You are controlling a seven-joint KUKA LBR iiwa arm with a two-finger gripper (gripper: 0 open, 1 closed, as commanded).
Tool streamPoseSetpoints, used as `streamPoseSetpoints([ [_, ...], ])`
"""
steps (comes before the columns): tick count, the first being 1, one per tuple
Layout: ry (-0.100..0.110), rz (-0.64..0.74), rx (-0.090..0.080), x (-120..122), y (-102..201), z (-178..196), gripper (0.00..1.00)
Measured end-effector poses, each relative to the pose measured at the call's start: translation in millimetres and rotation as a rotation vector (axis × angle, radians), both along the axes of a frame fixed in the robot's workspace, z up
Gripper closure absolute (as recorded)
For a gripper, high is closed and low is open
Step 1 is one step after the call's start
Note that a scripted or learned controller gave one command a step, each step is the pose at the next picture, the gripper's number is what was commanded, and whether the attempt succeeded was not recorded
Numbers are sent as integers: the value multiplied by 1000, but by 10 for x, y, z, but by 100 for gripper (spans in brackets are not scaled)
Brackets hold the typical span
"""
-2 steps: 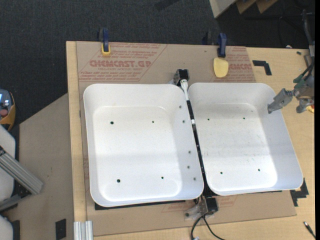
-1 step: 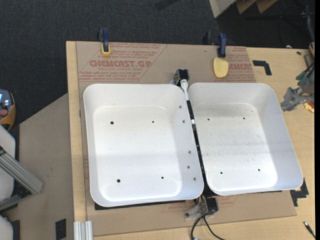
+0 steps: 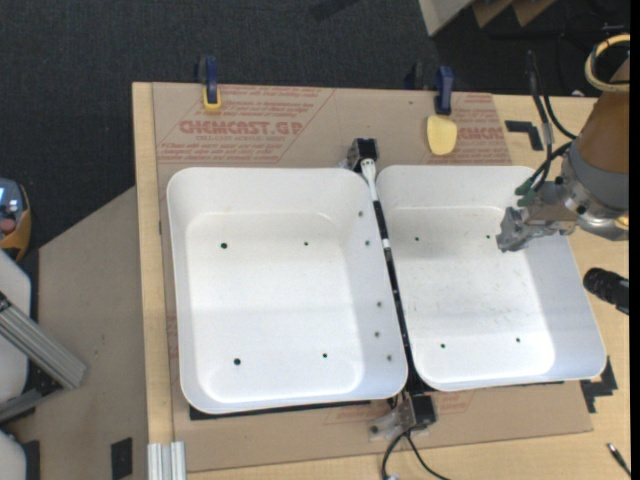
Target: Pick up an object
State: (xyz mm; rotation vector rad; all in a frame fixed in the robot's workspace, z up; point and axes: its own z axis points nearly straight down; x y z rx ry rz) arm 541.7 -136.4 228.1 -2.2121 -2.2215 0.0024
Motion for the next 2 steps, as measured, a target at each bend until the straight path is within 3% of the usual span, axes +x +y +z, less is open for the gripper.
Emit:
streamPoseSetpoints([
  [1, -18, -3, -9, 207, -254, 972, 100],
  [2, -2, 1, -1, 349, 533, 425, 100],
])
